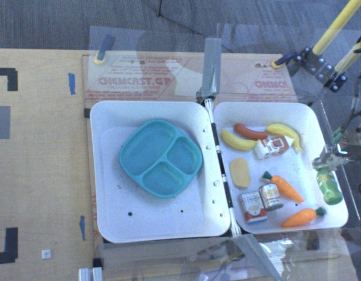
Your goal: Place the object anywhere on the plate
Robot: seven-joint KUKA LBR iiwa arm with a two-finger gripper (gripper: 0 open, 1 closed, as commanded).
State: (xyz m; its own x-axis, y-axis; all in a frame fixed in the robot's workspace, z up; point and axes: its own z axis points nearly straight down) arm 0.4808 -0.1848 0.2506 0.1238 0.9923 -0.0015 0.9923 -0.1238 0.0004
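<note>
Look at the desk [40, 157]: two white bins sit side by side. In the left bin [104, 215] you've got the teal plate [161, 157], three compartments, lying flat a little above the bin's middle.

Over to the right bin [309, 119], where all the toy food is, well apart from the plate. Along the top there's a red sausage [251, 132], with one banana [237, 140] just below and left of it and a second banana [285, 132] on its right. A small white carton [271, 147] lies touching that group from below. Lower down you see a pale yellow oval piece [240, 172], then two little cans, one with a red label [252, 206] and one tilted beside it [270, 196]. A carrot [284, 187] lies at a slant just right of the cans, and another carrot [300, 218] is near the bottom rim.

At the right rim, you can make out a small metallic shape that looks like the claw [331, 157], sitting right above a green bottle [329, 186]. It's too small and cluttered there: I can't tell whether the claw is open, closed, or gripping that bottle.
</note>
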